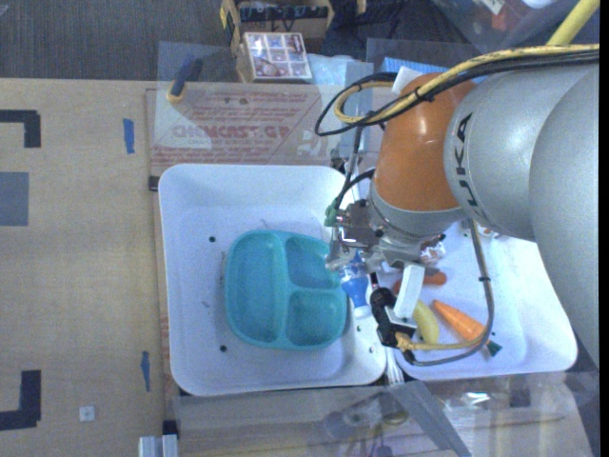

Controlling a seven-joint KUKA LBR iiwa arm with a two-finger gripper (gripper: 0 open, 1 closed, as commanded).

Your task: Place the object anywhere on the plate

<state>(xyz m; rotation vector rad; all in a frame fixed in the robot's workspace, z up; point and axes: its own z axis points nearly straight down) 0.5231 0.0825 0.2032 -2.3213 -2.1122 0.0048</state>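
My arm (519, 150): grey, with the orange band above the wrist; it comes in from the right and covers much of the right bin.
Left bin (190, 208): white and shallow, carrying the plate.
Right bin (542, 331): white, touching the left bin along their shared wall; the loose food pieces lie toward its near edge.
Plate (284, 288): teal, with three compartments, in the near right part of the left bin, close to the shared wall.
My pincer (344, 260): over the plate's right rim, by the shared wall. My wrist hides its tips, so I cannot tell if it is wide, narrow or holding anything.
Carrot (459, 320): orange, lying in the right bin, apart from my pincer, on the side away from the plate.
Banana (426, 322): small and yellow, just beside the carrot, between it and the shared wall.
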